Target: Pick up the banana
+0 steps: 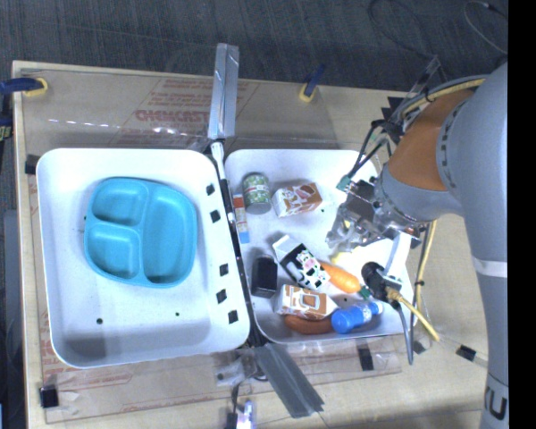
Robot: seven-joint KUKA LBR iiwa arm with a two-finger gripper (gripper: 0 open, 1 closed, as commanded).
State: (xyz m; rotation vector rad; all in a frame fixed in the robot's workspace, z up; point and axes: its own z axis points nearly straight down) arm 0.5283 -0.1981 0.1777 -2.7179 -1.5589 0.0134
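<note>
Well, the grey arm (447,150) reaches in from the right and hangs its claw (353,226) low over the right bin (330,166), toward that bin's right side. I'd judge this the approach step, with no grasp made. Whether the claw is apart or together I cannot tell from here.

The left bin (71,311) bears a blue divided tray (143,231) and plays no part.

The right bin is crowded. A brown-and-white carton (297,198) and a green can (255,189) lie at the back. A second carton (305,302), a black-and-white packet (304,264) and a black block (264,275) sit nearer the front, with a blue bottle (353,317) beside them.

As for the banana, I cannot say for certain which piece it is. The likeliest are an orange long thing (344,280) just below the claw and a reddish-brown curved thing (305,323) at the front wall, well apart from it. Next, I'd think, the claw must settle over the right piece, line up across its narrow width, then drop without snagging its neighbours.
</note>
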